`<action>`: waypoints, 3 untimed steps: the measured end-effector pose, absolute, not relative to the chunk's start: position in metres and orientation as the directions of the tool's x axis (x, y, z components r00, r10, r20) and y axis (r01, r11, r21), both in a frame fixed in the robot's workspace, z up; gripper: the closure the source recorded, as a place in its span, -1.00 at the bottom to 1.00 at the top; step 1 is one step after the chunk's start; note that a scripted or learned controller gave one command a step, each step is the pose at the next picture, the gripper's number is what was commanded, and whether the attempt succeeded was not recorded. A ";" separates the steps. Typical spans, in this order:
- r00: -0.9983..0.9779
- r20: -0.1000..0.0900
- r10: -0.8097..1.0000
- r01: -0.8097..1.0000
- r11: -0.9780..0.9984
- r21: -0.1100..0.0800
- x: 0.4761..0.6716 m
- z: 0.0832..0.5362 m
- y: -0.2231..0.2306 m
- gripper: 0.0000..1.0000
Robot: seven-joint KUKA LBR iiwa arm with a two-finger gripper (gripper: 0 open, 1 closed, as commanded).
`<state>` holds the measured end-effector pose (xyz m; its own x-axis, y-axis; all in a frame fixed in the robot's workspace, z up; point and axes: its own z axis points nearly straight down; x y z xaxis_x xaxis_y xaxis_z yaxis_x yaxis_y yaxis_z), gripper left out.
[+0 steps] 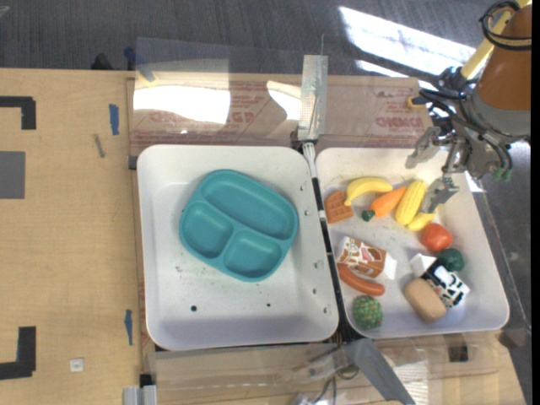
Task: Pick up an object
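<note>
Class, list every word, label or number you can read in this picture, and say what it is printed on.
Red print on the clear panels behind the bins: too blurred to read.
Print on the small carton in the right bin: too small to read.
Nothing else legible.

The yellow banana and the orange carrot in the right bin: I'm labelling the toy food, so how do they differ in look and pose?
The curved yellow banana is an arched crescent; the orange carrot is a straight taper with a green tip at its lower left end. The banana lies nearer the bin's back wall, the carrot just in front of it, slanting up to the right. Both lie flat in the right white bin, close together beside the yellow corn cob.
</note>
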<state>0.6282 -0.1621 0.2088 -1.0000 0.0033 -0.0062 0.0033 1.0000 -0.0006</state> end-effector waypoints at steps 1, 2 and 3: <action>-1.000 -0.010 -0.007 -0.007 1.000 -0.002 0.628 0.100 -0.154 -1.00; -0.993 0.007 -0.114 -0.114 0.993 -0.006 0.642 0.091 -0.116 -1.00; -0.993 -0.020 -0.116 -0.116 0.993 -0.008 0.648 0.104 -0.113 1.00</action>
